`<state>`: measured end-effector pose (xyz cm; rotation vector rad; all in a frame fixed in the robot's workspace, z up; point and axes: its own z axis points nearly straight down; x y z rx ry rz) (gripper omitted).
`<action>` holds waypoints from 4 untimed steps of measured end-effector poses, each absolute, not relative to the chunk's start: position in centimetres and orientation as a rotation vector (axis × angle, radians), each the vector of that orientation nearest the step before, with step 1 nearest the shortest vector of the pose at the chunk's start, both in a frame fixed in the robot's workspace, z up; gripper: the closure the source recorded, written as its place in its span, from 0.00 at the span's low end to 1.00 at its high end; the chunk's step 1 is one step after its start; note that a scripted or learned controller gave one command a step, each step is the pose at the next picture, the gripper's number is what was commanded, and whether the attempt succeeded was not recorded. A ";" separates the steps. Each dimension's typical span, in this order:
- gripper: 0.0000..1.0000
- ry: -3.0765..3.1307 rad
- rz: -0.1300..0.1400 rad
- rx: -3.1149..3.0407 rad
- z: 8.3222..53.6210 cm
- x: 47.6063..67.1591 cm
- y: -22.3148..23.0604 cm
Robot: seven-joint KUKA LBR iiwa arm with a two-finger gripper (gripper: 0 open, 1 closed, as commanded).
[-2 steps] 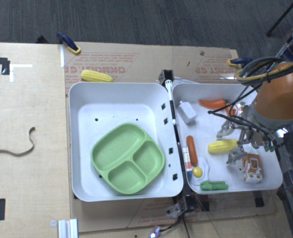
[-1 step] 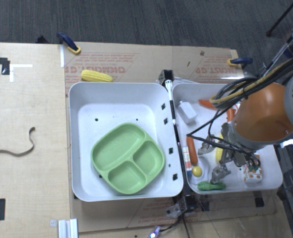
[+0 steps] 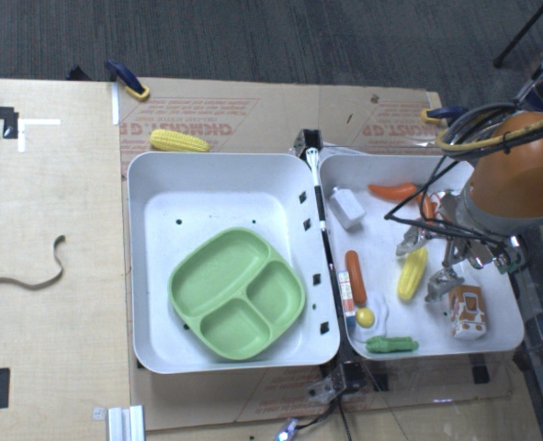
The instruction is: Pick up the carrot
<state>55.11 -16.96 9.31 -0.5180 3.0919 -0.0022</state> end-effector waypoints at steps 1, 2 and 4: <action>0.00 3.062 0.001 -0.685 9.2 51.6 -10.2; 0.00 2.964 -0.002 -1.026 9.3 61.6 -11.5; 0.00 2.917 -0.001 -1.137 9.4 66.1 -15.3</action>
